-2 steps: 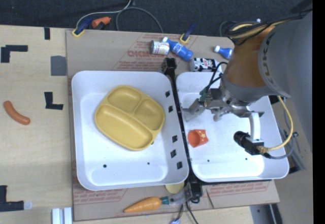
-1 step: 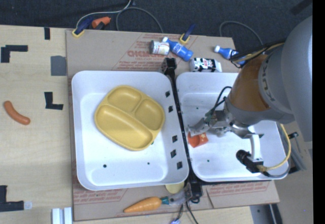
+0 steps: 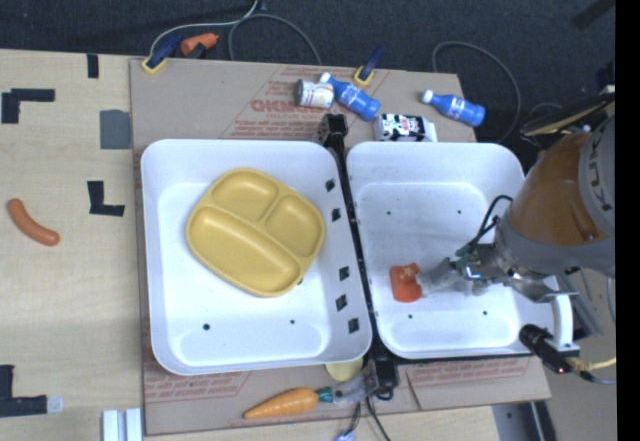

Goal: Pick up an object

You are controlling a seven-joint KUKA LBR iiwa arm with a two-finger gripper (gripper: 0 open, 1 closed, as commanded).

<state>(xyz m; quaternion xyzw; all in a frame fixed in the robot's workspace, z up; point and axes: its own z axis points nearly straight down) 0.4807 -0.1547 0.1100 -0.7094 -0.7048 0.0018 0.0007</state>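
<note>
The grey arm with its orange band [image 3: 565, 194] reaches in from three o'clock and sets its end effector [image 3: 432, 278] low in the right-hand shallow white bin [image 3: 470, 169], pointing toward nine o'clock. Its tip sits just beside, perhaps touching, a small orange-red chunky plastic object [image 3: 405, 282] lying near the bin's six-o'clock wall, toward the divider. Whether the end effector is spread, closed or already clamped on the object cannot be told from this slanted view, since the tip is too small and blurred. The object appears to rest on the bin floor, so the pick looks approached but not yet completed: a secure grasp and a lift remain. In the left-hand white bin [image 3: 170, 259] lies a yellow compartment plate [image 3: 256, 230], untouched. On the desk [image 3: 60, 149], at the six-o'clock edge, rests an orange toy carrot [image 3: 282, 403].
</note>
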